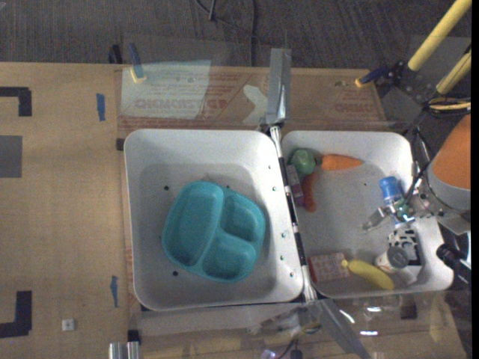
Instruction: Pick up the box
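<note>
The box (327, 266) is small, flat and pinkish-brown, and lies near the front left corner of the right bin (352, 137). A yellow banana (370, 274) touches its right side. My gripper (391, 215) hangs over the right part of that bin, behind and to the right of the box and well apart from it. It sits just in front of a blue-capped bottle (389, 188). Nothing shows between it and the box.
The right bin also holds a green fruit (302, 160), an orange carrot (340, 162), a reddish stick-shaped item (308, 193) and a black-and-white container (400, 251). In the left bin (150, 155) lies a teal divided plate (213, 232). The arm's orange band (458, 163) looms at the right.
</note>
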Robot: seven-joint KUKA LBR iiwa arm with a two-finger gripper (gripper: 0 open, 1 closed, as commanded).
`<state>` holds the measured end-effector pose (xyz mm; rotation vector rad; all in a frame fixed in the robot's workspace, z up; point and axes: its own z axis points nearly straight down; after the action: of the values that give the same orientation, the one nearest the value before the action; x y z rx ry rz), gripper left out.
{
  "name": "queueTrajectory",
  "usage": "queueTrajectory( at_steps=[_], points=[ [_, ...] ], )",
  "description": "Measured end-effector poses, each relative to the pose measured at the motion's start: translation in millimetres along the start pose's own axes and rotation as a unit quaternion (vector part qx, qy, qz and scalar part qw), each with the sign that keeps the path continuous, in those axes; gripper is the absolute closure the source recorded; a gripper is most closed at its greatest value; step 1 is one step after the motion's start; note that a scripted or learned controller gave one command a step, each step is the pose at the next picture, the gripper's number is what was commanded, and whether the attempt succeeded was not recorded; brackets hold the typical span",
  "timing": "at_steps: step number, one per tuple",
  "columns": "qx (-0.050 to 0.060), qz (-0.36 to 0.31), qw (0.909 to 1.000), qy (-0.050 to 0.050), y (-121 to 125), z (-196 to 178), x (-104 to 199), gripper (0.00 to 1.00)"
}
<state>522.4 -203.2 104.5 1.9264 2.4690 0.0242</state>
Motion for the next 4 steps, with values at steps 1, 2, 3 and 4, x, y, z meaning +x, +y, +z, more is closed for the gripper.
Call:
queueTrajectory(
  at_steps=[1,2,3,4],
  points=[
    [0.007,0.049,0.9988,-0.003,36,-128,-17,0.0],
    [0.006,0.012,0.9999,0.0,-29,6,-9,0.0],
    [0.005,0.015,0.9999,-0.003,-30,-4,-13,1.0],
    [0.007,0.069,0.9976,-0.003,44,-136,-30,1.0]
  ],
)
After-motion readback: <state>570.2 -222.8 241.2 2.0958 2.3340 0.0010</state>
